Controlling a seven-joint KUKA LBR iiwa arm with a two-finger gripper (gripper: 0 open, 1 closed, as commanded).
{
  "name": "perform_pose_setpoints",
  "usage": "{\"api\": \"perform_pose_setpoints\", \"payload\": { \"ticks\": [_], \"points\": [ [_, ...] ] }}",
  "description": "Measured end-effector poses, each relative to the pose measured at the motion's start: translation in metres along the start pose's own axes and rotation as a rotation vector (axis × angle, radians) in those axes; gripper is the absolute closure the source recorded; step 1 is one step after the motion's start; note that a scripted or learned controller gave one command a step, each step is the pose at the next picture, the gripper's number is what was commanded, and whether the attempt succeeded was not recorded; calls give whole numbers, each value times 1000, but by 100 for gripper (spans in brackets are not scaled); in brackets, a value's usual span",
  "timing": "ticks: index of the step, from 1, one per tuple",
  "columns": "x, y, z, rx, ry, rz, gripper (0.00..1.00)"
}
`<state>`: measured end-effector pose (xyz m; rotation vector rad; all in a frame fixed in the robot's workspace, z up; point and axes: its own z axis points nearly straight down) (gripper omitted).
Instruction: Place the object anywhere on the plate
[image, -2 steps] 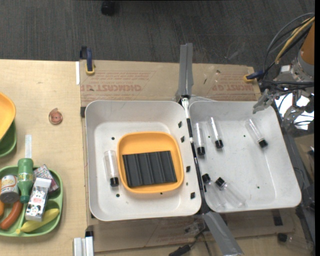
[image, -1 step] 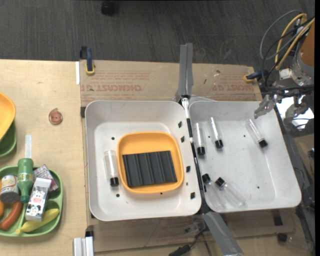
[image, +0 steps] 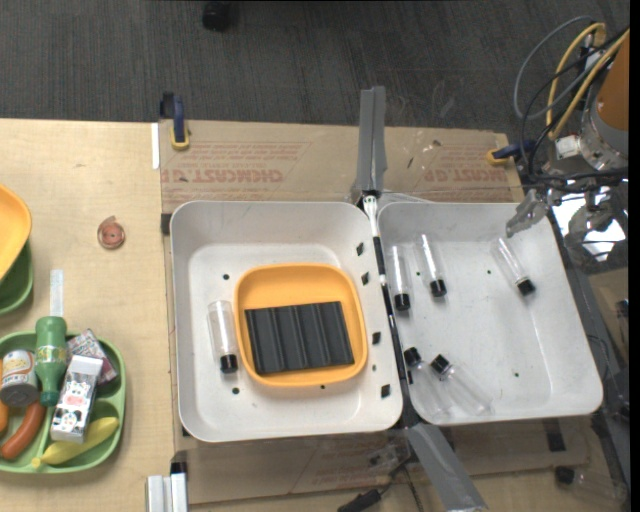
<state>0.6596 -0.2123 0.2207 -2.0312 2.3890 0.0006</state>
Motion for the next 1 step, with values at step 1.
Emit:
{"api": "perform_pose_setpoints", "payload": {
  "ticks": [1],
  "points": [
    [8, -2, -4, 0, 0, -188, 0]
  ]
}}
